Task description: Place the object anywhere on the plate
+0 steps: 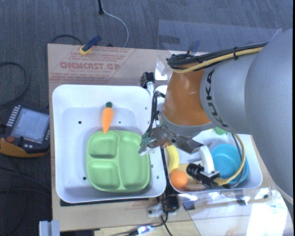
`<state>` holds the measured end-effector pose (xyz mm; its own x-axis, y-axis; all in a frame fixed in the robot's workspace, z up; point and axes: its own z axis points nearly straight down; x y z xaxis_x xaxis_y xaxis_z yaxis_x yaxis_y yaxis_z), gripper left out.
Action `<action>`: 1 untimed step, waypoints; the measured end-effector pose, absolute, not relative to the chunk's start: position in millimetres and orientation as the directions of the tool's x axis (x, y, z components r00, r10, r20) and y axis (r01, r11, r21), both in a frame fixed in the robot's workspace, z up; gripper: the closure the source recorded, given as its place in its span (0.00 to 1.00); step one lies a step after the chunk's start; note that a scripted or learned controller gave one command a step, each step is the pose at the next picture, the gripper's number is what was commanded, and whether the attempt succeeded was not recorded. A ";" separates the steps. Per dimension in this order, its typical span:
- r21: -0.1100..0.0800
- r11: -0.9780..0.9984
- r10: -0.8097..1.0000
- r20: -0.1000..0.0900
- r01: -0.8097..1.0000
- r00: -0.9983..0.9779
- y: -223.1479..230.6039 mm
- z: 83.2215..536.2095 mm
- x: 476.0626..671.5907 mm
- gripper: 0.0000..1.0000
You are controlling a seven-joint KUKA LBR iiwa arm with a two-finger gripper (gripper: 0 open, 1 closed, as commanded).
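A light green plate (119,162) with three compartments lies in the front part of the left bin (69,102). An orange toy carrot (106,118) with a green top lies just behind the plate, touching its back rim. My gripper (146,145) hangs over the plate's right rim, near the wall between the two bins. The wrist hides most of it, and I cannot make out anything held in it.
The right bin (253,178) holds a blue bowl (227,162), an orange ball (178,179), a yellow piece (173,156) and a green thing (219,130) half hidden by the arm. A handheld controller (22,130) lies on the floor at the left.
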<state>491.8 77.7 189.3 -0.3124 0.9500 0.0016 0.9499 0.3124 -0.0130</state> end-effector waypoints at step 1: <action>0.004 0.194 0.981 0.000 0.981 -0.194 155.3 304.3 485.1 1.00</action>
<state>485.1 155.3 304.3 -0.1944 0.9809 0.0004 0.9809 0.1943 0.0035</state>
